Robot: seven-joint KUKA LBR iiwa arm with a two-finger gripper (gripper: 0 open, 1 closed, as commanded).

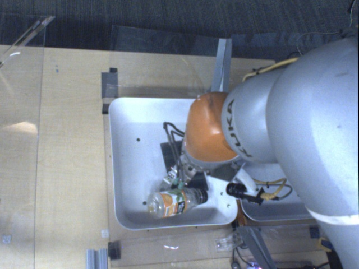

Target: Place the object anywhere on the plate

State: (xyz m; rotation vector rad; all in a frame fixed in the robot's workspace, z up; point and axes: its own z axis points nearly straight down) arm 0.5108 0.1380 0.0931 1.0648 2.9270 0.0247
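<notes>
Clear glossy plastic bottle (175,201), smooth white plastic bin (126,150), matt pale wood bench (67,178)

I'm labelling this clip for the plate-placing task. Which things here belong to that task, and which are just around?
Belongs to the task:
- plastic bottle, lying on its side in the left bin
- gripper, low over the bottle

Just around:
- right bin, mostly hidden by the arm
- wooden bench

— Where is there room in the left bin (126,150)?
— Its far-left floor is bare. The arm (252,133) covers the right side, and a bottle (176,200) lies near the front wall.
</notes>
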